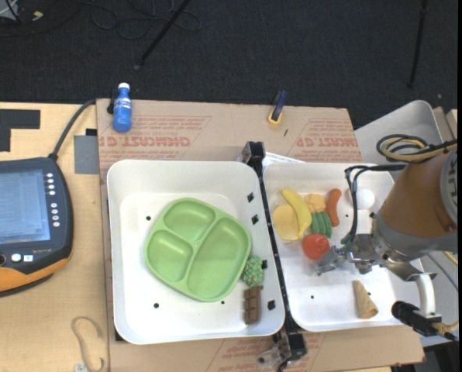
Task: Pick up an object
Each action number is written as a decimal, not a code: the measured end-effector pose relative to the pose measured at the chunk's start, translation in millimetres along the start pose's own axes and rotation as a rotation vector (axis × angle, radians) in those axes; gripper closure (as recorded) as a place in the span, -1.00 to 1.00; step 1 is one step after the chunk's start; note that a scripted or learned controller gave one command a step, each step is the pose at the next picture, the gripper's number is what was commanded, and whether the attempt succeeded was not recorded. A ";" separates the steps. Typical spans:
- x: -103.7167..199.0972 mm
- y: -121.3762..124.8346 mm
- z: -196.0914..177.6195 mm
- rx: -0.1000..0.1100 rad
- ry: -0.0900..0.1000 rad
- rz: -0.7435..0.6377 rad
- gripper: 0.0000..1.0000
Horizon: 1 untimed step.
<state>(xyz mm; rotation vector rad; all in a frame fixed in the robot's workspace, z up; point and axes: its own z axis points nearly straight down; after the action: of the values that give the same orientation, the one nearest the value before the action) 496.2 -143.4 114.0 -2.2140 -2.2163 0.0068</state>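
Fingers of the gripper sit low in the right bin, just below the red tomato, and how far apart they stand I cannot tell — the metal there is small and dark, and nothing shows plainly between them. My judgement is that the step in hand is the approach, with no object lifted yet; the next move calls for settling the fingers squarely around one piece, most likely the tomato, before closing and raising. Around them in the right bin lie one yellow banana, one yellow rounded piece beside it, one green pepper-like piece, one orange sausage-shaped piece, one white egg-like piece near the far wall, and one tan cone-like piece well apart toward the near wall. Over in the left bin there is one green divided plate, with one small green cluster touching its edge and one brown bar just beside that. Beyond the bins, the table carries one blue bottle and one control tablet.
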 end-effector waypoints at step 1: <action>1.9 0.3 27.4 -0.006 -0.002 0.000 -1.00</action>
<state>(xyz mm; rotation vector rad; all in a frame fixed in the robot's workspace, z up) 496.3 -141.4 86.6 -2.2184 -2.2198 0.0018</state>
